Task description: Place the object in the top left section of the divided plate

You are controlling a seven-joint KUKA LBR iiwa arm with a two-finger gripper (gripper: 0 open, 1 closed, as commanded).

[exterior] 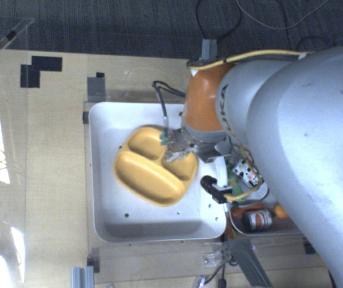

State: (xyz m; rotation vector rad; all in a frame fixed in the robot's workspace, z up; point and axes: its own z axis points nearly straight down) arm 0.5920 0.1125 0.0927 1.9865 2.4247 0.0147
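the big grey arm (pixel 297 137) comes in from the right and covers a lot of the picture. it hides most of the right bin (pixel 249 224), so only a small corner of that bin peeks out under the arm. in that corner lies a small brown bottle (pixel 256 219) with a pale label, but the label is too blurry to read. next to it is a bit of something orange (pixel 279 210), cut off by the arm, and i cannot tell what it is.

the yellow divided plate (pixel 150 170) sits in the left bin (pixel 108 161). it has one long part at the front and two smaller parts behind. the arm's orange band (pixel 202 104) and the wrist cover the edge of the right back part.

the gripper (pixel 172 149) hangs over the middle of the plate, near where the two back parts meet. its tip is small and mixed up with wires and shiny bits, so i cannot tell how its jaws stand. i cannot make out the object to be placed, near the tip or on the plate; the plate's open parts look bare and yellow.

there are dark letters on the side of the orange band, but they are turned sideways and i cannot read them. a black cable (pixel 162 98) loops up from the gripper.
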